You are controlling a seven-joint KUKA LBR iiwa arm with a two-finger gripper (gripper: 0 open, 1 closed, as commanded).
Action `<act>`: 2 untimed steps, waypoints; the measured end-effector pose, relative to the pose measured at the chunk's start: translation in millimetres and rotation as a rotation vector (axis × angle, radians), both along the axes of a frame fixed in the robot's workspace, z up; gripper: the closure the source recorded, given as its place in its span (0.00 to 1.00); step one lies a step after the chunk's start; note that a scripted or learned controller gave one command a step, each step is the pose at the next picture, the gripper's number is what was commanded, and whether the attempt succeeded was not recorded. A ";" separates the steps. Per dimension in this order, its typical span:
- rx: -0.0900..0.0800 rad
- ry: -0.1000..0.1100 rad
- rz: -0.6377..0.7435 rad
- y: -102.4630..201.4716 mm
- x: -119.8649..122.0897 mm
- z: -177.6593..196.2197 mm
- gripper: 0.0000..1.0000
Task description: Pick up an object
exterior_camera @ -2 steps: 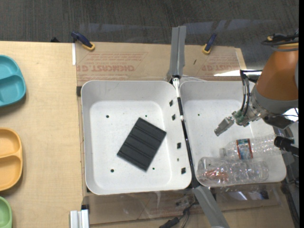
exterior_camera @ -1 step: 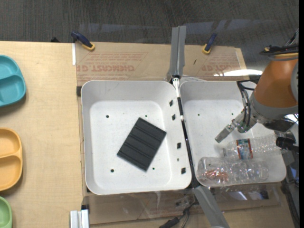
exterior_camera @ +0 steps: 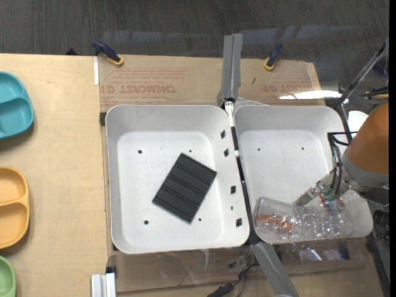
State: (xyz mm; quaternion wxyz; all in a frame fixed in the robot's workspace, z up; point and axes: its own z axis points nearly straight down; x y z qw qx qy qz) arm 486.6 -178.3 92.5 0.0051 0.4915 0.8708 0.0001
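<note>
Hand (exterior_camera: 322, 193) low in right bin (exterior_camera: 278, 129), near its front right corner, right over crumpled clear plastic bag (exterior_camera: 297, 221). Opening and any grip: cannot tell. Bag lying along bin's front wall. Black ribbed slab (exterior_camera: 185, 187) flat in left bin (exterior_camera: 124, 166), tilted. Counter (exterior_camera: 55, 116) alongside.

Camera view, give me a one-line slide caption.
Grey KUKA arm's gripper over a crumpled clear plastic package in the right white bin; a black ridged rectangular pad lies in the left bin.
</note>
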 end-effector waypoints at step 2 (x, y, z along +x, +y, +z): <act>0.005 0.009 -0.204 -44.4 75.2 57.5 0.00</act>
